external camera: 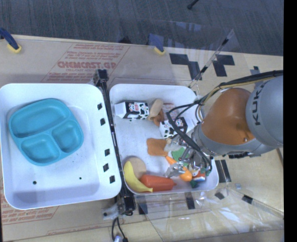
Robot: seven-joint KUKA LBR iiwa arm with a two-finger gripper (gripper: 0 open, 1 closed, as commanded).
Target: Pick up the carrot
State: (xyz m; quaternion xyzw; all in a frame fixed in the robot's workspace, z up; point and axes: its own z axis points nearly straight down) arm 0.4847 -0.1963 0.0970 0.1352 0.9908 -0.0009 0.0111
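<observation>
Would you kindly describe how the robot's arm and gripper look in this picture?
The arm is grey and rounded, with a broad orange band and dark lettering on its shell. Thin black cables loop around the wrist toward a metallic gripper.

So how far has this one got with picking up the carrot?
Done: the arm has reached into the right bin, and the gripper sits low among the toy food at its near right corner. In hand: nothing that I can confirm; clutter hides its fingertips. Left: the carrot lies on the bin floor beside the banana, left of the gripper, not yet gripped or lifted.
</observation>
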